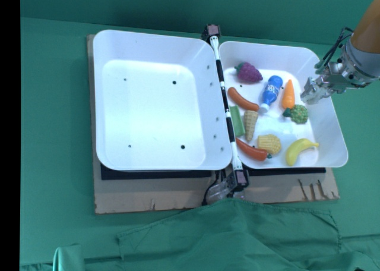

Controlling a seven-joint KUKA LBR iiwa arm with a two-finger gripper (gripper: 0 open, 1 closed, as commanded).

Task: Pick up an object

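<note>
We see the pincer [311, 93] hanging over the right bin's [332, 139] right edge, just beside the toy carrot [288, 94] and broccoli [297, 113]; how it stands we cannot tell. The toys crowd that bin, the banana [300, 150] near its lower right corner. The left bin [154, 109] offers open floor, and the arm [362, 44] is cut off at the frame's right.

Orange band [369, 23], grey wrist [363, 62] (black cables), metallic jaws

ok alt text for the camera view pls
A grey arm's gripper hovers at the right bin's right edge, near a toy carrot and broccoli; other toy foods include a banana and blue bottle.
</note>
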